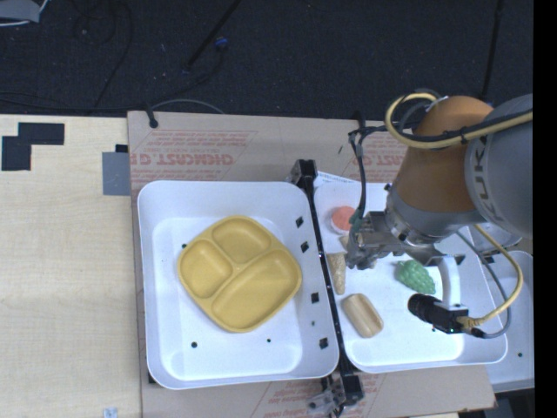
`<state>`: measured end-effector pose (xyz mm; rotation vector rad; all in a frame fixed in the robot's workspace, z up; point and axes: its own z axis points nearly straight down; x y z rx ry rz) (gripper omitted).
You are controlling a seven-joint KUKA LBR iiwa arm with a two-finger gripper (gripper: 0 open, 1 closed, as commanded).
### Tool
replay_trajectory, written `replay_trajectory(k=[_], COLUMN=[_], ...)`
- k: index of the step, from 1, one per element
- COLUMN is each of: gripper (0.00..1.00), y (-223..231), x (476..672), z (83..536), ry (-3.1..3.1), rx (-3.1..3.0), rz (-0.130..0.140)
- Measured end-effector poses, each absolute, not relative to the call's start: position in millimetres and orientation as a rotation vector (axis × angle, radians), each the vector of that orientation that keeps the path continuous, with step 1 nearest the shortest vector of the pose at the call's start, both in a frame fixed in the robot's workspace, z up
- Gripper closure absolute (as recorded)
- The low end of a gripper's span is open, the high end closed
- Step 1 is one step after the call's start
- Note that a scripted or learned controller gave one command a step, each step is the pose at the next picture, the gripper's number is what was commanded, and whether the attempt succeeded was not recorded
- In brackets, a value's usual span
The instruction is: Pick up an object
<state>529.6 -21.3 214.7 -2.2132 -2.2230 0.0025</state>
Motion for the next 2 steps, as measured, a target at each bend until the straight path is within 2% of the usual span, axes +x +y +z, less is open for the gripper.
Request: replay_trajectory(k=[2], gripper=[1.00], y=[92], x=[519.6], z=[210], ry=[-2.225], rx=[-2.212], rz=[0.004])
